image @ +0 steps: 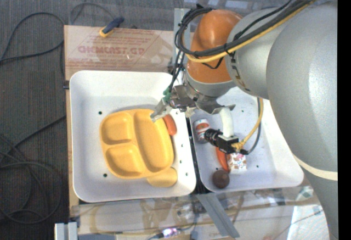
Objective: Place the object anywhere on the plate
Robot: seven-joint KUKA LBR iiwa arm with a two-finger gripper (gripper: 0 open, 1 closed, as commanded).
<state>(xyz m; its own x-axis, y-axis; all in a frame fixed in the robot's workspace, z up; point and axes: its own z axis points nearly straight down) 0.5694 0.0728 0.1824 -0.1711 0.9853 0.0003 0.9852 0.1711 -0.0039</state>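
From above, two shallow white bins sit side by side on the table. The left bin (88, 90) carries a yellow plate (134, 148) divided into three compartments: two smaller ones on its left and one larger on its right. A pale yellow rounded item (162, 178) rests just beyond the plate's lower right corner, touching its rim.

The object, a small orange piece that looks like a toy carrot (171, 124), lies at the plate's upper right edge, close to the wall between the bins. Its long axis runs roughly from upper left to lower right; which end is the tip cannot be told. It seems to rest on or just beside the rim rather than inside a compartment.

The tool (160, 110) hangs over the plate's upper edge, just up and left of the carrot, with nothing visible between its fingers; how wide they stand cannot be told.

The right bin (274, 178) holds a small red and white can (201, 129), a white bottle-like item (226, 121), an orange-red elongated piece (221, 158), a small patterned box (237, 162) and a dark brown round thing (221, 179).

A cardboard sheet (118, 52) with red print lies behind the left bin, and cables trail over the carpet (55, 8).
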